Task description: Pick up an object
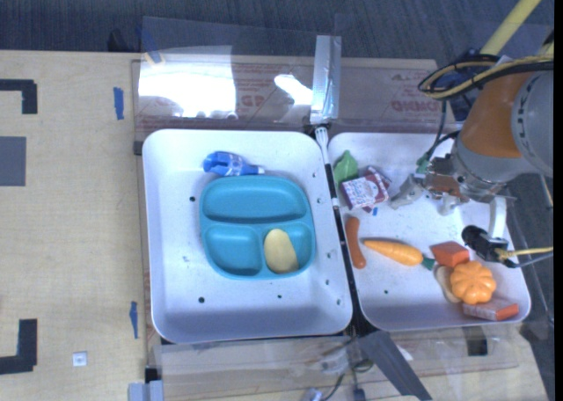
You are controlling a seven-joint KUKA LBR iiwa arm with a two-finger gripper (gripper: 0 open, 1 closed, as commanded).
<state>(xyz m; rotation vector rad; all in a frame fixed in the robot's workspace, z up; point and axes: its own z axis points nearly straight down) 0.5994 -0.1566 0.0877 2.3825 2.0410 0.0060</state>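
My gripper (pixel 412 192) hangs over the upper middle of the right bin (pixel 387 302), below the arm's orange band. Just left of it lies a red and white packet (pixel 365 188), with a green piece (pixel 345 164) beside that. Lower in the same bin are a red sausage (pixel 354 242), a carrot (pixel 393 252), a small red block (pixel 450 254) and an orange pumpkin (pixel 473 280). I see nothing held in the gripper.
The left bin (pixel 167 215) holds a blue divided tray (pixel 251 206) with a yellow potato (pixel 281 250) in one compartment, and a blue bottle (pixel 230 163) behind the tray. A red piece (pixel 494 310) lies at the right bin's front corner. Cables hang by the arm.
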